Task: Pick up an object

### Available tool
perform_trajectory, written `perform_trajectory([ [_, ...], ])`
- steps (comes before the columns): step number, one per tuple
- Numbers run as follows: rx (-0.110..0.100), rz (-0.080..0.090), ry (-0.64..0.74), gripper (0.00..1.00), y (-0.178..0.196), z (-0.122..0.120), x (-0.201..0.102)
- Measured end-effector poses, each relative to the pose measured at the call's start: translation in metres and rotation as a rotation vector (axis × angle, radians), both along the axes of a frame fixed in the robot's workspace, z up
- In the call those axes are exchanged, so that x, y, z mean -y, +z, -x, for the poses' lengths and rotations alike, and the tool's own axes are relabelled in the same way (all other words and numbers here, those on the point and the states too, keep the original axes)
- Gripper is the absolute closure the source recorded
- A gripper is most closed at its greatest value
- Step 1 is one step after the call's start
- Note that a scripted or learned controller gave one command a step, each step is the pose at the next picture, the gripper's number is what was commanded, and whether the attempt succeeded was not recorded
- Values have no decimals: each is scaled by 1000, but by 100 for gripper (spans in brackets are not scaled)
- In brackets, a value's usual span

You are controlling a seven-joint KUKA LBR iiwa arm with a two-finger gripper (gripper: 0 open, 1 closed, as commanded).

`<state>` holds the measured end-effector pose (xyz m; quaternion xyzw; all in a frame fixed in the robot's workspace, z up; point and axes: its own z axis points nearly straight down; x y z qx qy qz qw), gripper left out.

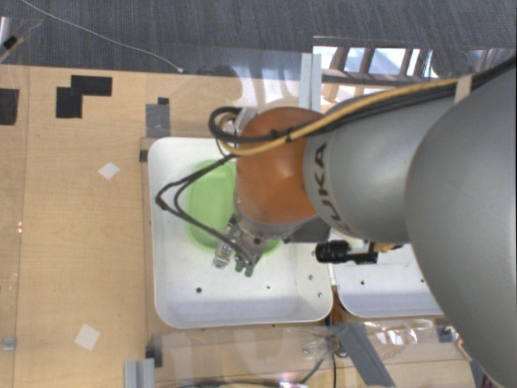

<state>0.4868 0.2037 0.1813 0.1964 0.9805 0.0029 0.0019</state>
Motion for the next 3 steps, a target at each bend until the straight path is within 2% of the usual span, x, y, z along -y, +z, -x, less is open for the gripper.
perform_trajectory([
  [1,1,0,-233,100,42,-2,-3],
  [2,-4,2,-502,100,11,0,-32],
  [3,-7,3,-910,100,-19,0,-21],
])
